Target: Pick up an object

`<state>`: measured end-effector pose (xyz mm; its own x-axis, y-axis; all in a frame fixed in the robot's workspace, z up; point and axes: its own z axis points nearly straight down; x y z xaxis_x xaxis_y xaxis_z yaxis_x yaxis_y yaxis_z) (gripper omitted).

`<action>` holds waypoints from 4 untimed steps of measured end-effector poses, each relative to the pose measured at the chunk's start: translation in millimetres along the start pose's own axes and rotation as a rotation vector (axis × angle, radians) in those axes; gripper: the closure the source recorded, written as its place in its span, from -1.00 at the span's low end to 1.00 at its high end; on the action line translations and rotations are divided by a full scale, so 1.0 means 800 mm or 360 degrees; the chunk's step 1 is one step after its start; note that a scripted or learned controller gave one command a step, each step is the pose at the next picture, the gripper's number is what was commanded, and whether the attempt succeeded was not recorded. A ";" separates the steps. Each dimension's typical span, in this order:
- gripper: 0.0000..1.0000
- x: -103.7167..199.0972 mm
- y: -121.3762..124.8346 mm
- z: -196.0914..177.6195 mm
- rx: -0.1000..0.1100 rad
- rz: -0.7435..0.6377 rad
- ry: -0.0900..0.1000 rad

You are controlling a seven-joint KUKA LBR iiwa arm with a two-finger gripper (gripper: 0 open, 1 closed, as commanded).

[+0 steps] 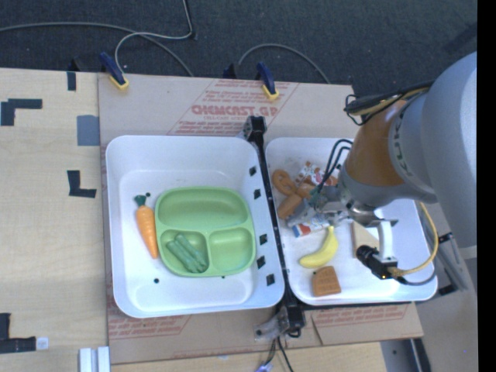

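My gripper [319,201] hangs low over the middle of the right bin [411,285], under the grey wrist and orange band. Just left of it lies a brown pretzel-shaped piece [287,192]. A small red, white and blue item [301,228] sits below the gripper. A yellow banana [324,249] lies in front of it, and a brown square cracker [326,281] rests near the bin's front wall. Some small speckled pieces [310,169] lie behind the gripper. I see nothing lifted off the bin floor.
The left bin [124,285] holds a green divided plate [225,204] with green beans [186,253] in its front-left compartment. An orange carrot [146,228] lies beside the plate. A black divider [267,208] runs between the bins. A yellow cable [422,266] loops at the right.
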<state>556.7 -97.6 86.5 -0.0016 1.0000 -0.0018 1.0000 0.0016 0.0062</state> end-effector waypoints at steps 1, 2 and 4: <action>-1.00 -0.008 0.061 0.001 0.0004 0.0000 0.0000; -1.00 0.000 0.125 0.001 0.0058 0.0010 0.0007; -1.00 -0.006 0.088 0.001 0.0008 0.0000 0.0000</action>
<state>626.7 -102.6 85.9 -0.0013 1.0000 -0.0016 1.0000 0.0013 0.0014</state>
